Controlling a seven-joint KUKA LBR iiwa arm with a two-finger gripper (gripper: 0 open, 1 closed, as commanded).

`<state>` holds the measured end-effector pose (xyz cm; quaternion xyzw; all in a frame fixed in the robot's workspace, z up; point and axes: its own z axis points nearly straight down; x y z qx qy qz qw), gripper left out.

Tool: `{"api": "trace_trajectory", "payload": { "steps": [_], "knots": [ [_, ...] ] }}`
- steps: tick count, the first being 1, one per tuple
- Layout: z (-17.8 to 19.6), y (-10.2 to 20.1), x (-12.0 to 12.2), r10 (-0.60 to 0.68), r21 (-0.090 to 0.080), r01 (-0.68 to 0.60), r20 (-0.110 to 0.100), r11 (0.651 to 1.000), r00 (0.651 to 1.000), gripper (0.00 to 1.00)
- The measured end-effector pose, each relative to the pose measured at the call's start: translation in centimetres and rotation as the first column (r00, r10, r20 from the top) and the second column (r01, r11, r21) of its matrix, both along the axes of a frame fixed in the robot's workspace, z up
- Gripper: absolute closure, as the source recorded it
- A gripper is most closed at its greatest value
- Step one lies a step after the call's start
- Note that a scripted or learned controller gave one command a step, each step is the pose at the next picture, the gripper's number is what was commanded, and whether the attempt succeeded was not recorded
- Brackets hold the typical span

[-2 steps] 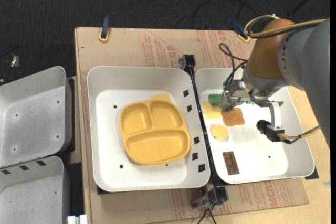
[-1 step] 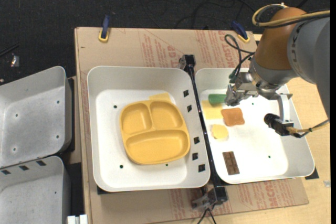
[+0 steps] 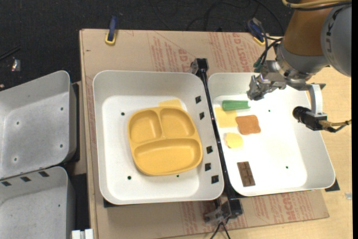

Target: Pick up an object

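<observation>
Bench [image 3: 140,45] is a plywood sheet with red print, two shallow white bins on it side by side; left bin [image 3: 106,137], right bin [image 3: 291,176], touching along a black divider strip [image 3: 210,120] down the middle; another white tray [image 3: 33,120] sits off the bench to the far left.

My arm [image 3: 313,25] comes in from the right, orange band above the wrist, over the back edge of the right bin; my gripper [image 3: 258,88] hangs over the back-left corner of that bin, just above and right of the green piece; can't tell from this angle whether the fingers are apart or together, nothing visibly between them.

Left bin: yellow divided plate [image 3: 165,140], three compartments, lying flat near the centre; a pale yellow flat piece [image 3: 172,103] pokes out from under its back edge.

Right bin, all items in the left half: pale yellow square [image 3: 225,119] near the divider; orange-brown square [image 3: 248,124] just right of it; green bar [image 3: 235,104] behind both, nearest my gripper; yellow round piece [image 3: 234,140] in front of the pale square; dark brown rectangular block [image 3: 245,173] further front, apart from the rest.

Blue clamps on the bench's back edge: one [image 3: 111,31] left, one [image 3: 257,29] right.
</observation>
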<state>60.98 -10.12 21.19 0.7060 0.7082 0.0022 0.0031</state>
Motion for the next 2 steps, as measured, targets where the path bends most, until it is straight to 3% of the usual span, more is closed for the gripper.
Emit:
{"api": "trace_trajectory", "payload": {
  "steps": [1, 2],
  "knots": [
    [4.4, 0.0, -0.2, 0.000, 0.000, 0.000, -0.001, 1.000, 1.000, 1.00],
    [4.8, 5.2, -0.4, 0.004, 0.003, -0.004, -0.006, 1.000, 1.000, 1.00]
  ]
}}
